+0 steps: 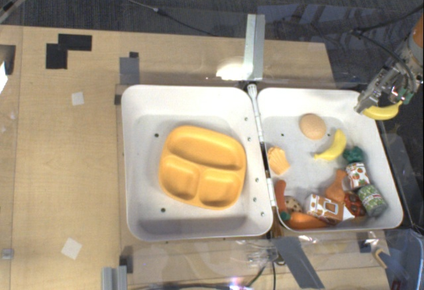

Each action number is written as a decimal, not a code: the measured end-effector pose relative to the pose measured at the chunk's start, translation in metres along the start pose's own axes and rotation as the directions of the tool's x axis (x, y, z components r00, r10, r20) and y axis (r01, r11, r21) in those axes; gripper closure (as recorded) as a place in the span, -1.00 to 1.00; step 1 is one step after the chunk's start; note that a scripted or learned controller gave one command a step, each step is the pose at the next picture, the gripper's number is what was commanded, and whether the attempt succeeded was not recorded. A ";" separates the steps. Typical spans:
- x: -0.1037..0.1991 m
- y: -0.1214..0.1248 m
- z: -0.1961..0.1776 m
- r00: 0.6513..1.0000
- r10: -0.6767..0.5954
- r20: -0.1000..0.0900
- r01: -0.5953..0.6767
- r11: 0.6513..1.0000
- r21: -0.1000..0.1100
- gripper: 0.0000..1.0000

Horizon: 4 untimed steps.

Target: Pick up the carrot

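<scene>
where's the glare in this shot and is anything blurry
In the camera view, a bright glare patch sits on the bench just above the left bin; the yellow tray throws a soft shadow on the bin floor below it; the gripper at the right edge looks slightly smeared, with a yellow banana-like thing at its tip; the carrot is small but fairly sharp.

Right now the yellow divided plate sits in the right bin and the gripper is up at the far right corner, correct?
Not quite. The camera view shows the yellow divided plate in the left bin, not the right one. The gripper is indeed at the far right corner.
</scene>
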State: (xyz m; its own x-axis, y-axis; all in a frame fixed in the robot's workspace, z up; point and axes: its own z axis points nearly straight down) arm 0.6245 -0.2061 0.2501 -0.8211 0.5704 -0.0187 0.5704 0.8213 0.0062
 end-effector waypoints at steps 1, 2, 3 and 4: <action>-0.010 0.013 0.061 0.940 0.341 -0.012 -0.341 0.940 0.009 1.00; -0.037 0.028 0.018 0.895 0.445 -0.006 -0.445 0.895 0.006 1.00; -0.035 0.027 0.066 0.867 0.498 -0.010 -0.498 0.867 0.011 1.00; -0.038 0.028 0.017 0.828 0.560 -0.004 -0.560 0.828 0.005 1.00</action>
State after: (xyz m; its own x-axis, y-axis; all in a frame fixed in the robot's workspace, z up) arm 0.6714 -0.2050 0.2344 -0.3606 0.9327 -0.0078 0.9326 0.3607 0.0105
